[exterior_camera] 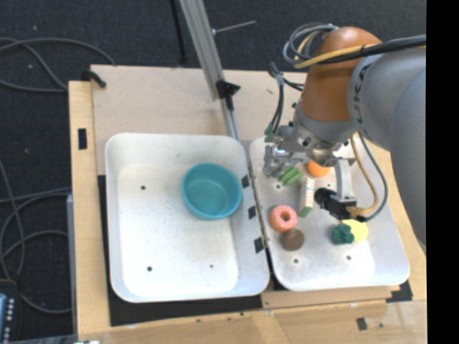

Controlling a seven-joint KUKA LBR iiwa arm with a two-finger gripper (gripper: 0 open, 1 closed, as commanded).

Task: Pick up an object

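Several small objects crowd the right white bin (384,264), where the gripper (281,162) hangs over a green stick-like piece (290,175) near its far edge, grip state untellable, next lowering squarely onto it.

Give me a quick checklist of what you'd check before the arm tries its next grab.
1. Things to pick lie in the right bin: ok, a pink donut, brown ball, yellow-green toy, green piece.
2. Gripper over that bin: ok, near its far left corner.
3. Fingers open: cannot tell.
4. Anything held: cannot tell.
5. Donut and ball apart: not ok, they touch.
6. Blue bowl out of the way: ok, left bin.
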